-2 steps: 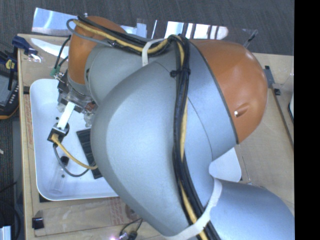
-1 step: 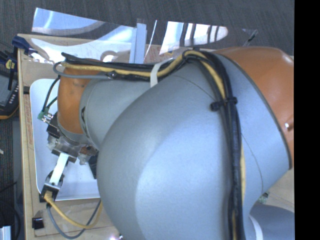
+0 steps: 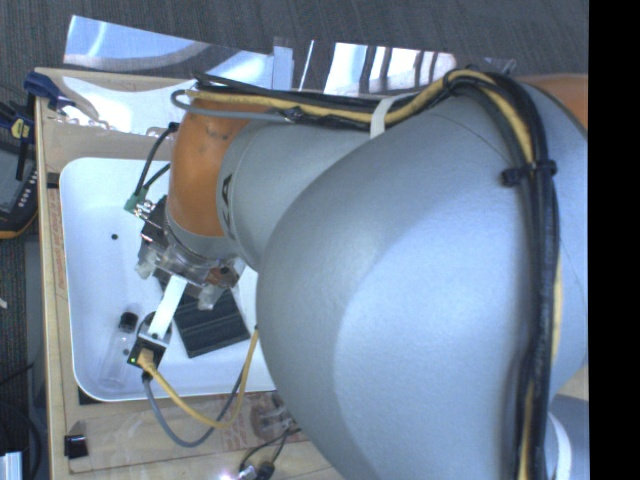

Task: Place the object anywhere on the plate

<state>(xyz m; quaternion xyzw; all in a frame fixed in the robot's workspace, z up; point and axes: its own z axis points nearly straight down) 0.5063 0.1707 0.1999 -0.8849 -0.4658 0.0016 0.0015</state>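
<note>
The pale wooden bench (image 3: 110,436) bears a shallow white bin (image 3: 88,268). A small black block (image 3: 75,444) sits at the bench's edge, near the bin's corner.

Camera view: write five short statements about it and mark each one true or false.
1. The grey arm covers most of the view's right side. True.
2. The arm reaches in from the view's left. False: it comes in from the right.
3. The orange band hangs over the left bin. True.
4. That bin is blue. False: it is white.
5. A yellow cable runs along the top of the arm. True.
</note>
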